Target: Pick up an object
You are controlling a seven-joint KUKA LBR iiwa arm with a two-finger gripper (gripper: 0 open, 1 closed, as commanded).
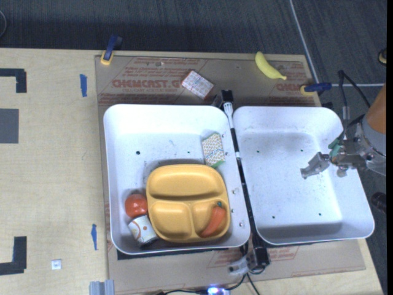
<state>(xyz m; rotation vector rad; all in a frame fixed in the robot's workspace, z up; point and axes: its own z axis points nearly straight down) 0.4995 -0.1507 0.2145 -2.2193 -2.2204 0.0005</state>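
Over the right bin [295, 226] (its right side) the tool [322, 165] hangs low, fingers apart, holding nothing.

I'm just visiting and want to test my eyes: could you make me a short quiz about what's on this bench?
1. True or false: the claw is over the right bin.
2. Which bin holds the yellow divided tray: A) left, B) right?
3. Fill in: the banana lies on the cardboard, ____ both bins.

Key: 1 true; 2 A, the left bin; 3 outside.
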